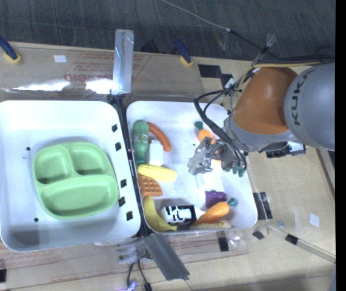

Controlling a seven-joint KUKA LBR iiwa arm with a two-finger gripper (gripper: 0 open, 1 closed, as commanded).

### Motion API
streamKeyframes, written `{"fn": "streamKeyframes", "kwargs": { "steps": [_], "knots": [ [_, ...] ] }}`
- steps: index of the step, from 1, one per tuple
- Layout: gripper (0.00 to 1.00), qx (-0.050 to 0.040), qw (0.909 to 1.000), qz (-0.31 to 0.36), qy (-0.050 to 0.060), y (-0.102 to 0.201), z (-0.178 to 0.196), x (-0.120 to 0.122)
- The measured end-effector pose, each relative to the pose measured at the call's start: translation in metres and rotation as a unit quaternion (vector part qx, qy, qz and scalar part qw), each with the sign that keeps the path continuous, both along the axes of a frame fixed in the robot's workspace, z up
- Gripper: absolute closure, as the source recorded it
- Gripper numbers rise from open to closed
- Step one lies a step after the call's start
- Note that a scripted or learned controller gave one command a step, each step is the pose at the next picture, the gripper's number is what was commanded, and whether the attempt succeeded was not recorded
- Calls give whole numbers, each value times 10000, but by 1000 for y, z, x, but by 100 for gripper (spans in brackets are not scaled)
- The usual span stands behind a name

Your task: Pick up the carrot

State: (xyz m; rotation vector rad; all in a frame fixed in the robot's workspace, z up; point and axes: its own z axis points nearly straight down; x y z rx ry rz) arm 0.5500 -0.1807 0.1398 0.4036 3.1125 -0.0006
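Note:
An orange carrot (216, 213) with a green top lies near the front right corner of the right bin (179, 109), pointing left toward a black-and-white toy (180, 213). My gripper (204, 161) hangs over the bin's right half, about a hand's width behind the carrot and apart from it. A smaller orange piece with a green tip (204, 134) sits just behind the gripper, partly hidden by the wrist. I see nothing held in the gripper.
The right bin also holds a green pickle (140, 139), a sausage (160, 136), a corn cob (158, 173), a waffle (151, 188), a banana (154, 217) and a purple toy (216, 197). A green divided plate (73, 177) lies in the left bin (15, 117).

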Motion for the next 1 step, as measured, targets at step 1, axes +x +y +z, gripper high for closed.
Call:
{"fn": "streamKeyframes", "kwargs": {
  "steps": [1],
  "knots": [
    [0,4,10000,0,13,0,-1,-1]
  ]
}}
